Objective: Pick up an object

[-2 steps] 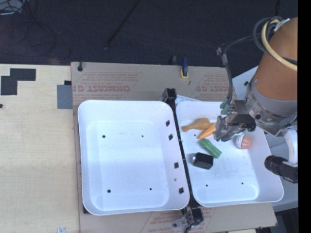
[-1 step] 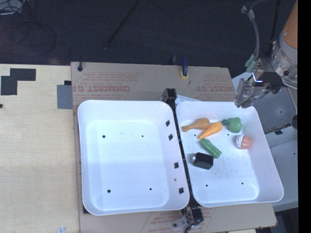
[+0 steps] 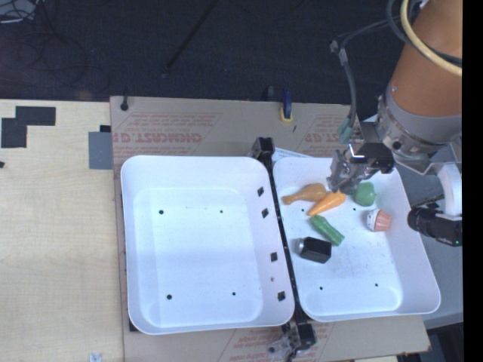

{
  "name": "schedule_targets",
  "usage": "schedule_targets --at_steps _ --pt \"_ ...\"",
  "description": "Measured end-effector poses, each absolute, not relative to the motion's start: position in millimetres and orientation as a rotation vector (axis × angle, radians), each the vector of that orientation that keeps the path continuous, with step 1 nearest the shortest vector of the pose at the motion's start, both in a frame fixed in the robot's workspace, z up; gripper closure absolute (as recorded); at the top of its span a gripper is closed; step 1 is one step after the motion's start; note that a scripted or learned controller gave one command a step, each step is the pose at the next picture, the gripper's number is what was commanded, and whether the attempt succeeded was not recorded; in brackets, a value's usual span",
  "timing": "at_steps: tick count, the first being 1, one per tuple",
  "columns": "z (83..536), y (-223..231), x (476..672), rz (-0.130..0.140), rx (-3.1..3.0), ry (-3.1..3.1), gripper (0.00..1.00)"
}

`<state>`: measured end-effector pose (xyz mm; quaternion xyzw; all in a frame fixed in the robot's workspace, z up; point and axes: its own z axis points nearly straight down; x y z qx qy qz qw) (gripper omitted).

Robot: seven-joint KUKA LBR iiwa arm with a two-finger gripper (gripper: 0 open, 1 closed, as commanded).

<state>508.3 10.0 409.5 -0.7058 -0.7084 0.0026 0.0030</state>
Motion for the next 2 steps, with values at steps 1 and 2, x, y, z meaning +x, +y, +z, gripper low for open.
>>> schedule_targets --at_steps 1,2 --pt "349 71 492.1 0.012 -2.21 -2.222 1.0" --pt "449 106 490.6 -0.011 -2.219 -2.229 1.0"
